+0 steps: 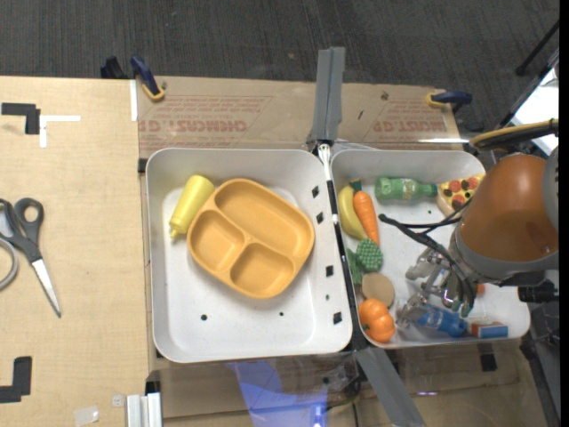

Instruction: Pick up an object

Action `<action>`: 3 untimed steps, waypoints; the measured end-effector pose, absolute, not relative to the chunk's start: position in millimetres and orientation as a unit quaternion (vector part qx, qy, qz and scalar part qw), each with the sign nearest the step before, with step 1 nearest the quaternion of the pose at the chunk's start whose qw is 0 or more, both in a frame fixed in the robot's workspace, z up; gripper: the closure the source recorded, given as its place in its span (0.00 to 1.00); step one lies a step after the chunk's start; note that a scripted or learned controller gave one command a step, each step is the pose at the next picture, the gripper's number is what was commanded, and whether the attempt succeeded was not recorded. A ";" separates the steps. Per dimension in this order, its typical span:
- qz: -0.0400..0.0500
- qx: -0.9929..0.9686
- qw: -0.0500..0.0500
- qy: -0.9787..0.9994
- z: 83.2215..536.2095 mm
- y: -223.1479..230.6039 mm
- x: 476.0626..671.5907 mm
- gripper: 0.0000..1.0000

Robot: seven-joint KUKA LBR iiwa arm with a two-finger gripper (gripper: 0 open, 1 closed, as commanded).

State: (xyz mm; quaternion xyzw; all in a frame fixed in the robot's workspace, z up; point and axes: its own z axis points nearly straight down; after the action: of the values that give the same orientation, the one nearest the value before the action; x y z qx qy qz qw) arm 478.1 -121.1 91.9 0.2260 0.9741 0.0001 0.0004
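Gripper (437, 294) is low in the right bin (404, 160), lower right of frame, over a blue-and-clear plastic item (442, 323) lying flat near the bin's bottom edge. Can't tell how far the fingers are spread, or whether they have anything. Orange fruit (377, 319) just left of it, carrot (365, 215) and green bottle (404, 188) higher up. Left bin (169, 327) has a yellow divided tray (251, 237).

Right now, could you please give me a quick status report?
Hand low in right bin, over blue item. Grip unclear. Orange, carrot close by.
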 end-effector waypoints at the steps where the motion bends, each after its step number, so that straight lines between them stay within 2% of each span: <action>1: 0.000 0.170 0.002 0.985 92.8 -157.2 529.6 0.00; 2: 0.000 0.169 0.004 0.986 102.4 -157.0 530.9 1.00; 3: 0.000 0.169 0.004 0.986 102.4 -157.0 530.8 0.00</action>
State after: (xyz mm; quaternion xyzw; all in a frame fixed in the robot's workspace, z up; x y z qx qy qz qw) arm 530.8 -157.0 102.4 0.1688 0.9856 -0.0003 0.0039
